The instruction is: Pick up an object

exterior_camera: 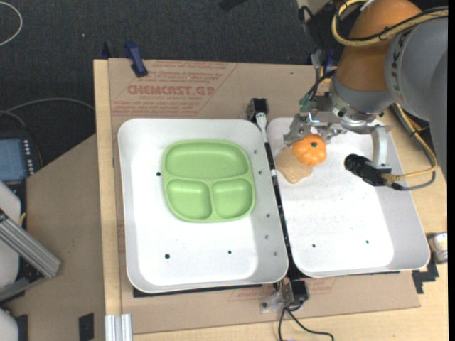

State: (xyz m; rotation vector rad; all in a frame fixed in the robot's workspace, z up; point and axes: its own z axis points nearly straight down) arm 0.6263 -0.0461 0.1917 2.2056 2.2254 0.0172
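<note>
Arm extended in from the right, wrist angled downward.
Grey arm (pixel 419 55) with orange band (pixel 377 27) above the wrist; gripper (pixel 311 128) low, pointing down-left.

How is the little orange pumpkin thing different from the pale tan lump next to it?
The small round orange pumpkin-like object is bright and ribbed; the pale tan blocky lump is dull and smooth. The pumpkin sits right under the gripper; the lump lies a little further out, toward the left bin. The pumpkin looks rounder, the lump flatter. Both are small, touch each other and lie in the right white bin.
</note>
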